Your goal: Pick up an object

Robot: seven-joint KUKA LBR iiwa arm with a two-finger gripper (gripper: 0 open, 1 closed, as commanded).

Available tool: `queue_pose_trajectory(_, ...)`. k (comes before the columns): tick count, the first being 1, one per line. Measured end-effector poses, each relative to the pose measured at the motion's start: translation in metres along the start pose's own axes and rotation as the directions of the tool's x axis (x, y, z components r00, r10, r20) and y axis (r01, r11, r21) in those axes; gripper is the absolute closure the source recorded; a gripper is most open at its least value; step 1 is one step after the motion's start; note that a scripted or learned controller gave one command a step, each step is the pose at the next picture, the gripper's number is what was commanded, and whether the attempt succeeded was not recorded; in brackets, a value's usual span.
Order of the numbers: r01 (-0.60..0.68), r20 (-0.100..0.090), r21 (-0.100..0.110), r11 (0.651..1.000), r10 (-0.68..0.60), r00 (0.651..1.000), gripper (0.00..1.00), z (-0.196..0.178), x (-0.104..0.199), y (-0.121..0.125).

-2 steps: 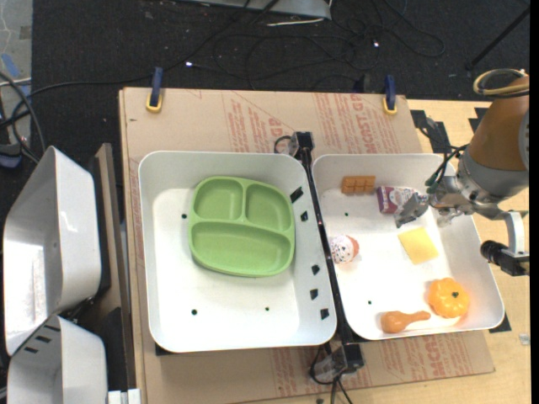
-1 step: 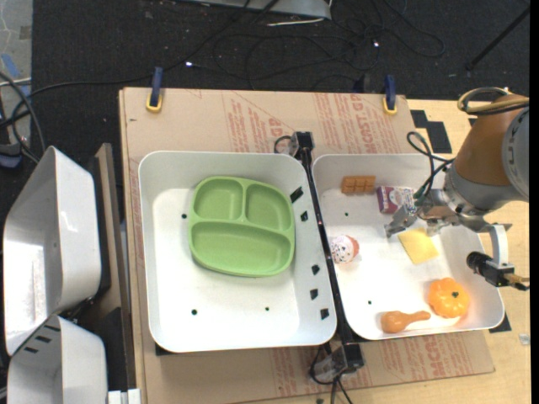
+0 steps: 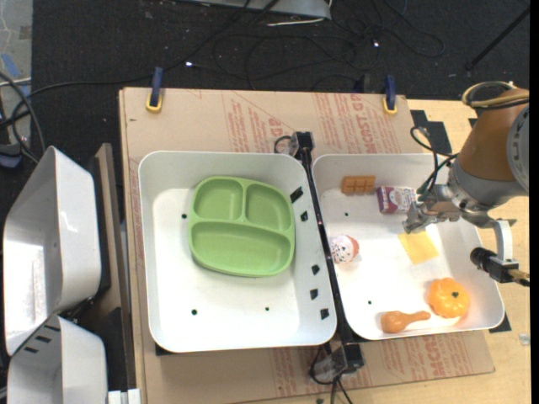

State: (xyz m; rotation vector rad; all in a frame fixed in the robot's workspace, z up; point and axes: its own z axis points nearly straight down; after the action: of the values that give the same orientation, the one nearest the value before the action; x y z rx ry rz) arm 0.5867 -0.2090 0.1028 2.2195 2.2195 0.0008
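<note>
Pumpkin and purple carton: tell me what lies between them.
In the camera view, the yellow slice lies between the pumpkin and the purple carton, with the gripper just above it.

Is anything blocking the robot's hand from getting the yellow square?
Nothing visible is in the way. The end effector hangs right above the yellow square in the right bin. The purple packet lies close by on the left, but off to the side, not between them.

Dark floor (image 3: pixel 76 23) lying behind the bench, black cables (image 3: pixel 396 23) trailing across it, cardboard sheet (image 3: pixel 253 116) covering the benchtop
</note>
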Motion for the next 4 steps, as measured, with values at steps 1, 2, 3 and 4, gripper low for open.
queue_pose_trajectory(1, 0.004, 0.001, -0.005, 1.000, -0.004, 1.000, 1.00, -0.057, 0.000, 0.012)
queue_pose_trajectory(2, 0.004, 0.001, -0.004, 1.000, -0.004, 1.000, 1.00, -0.100, 0.002, 0.012)
queue_pose_trajectory(3, 0.005, 0.001, -0.005, 1.000, -0.005, 1.000, 1.00, -0.148, 0.004, 0.022)
queue_pose_trajectory(4, 0.004, 0.001, -0.003, 1.000, -0.004, 1.000, 1.00, -0.179, 0.004, 0.023)
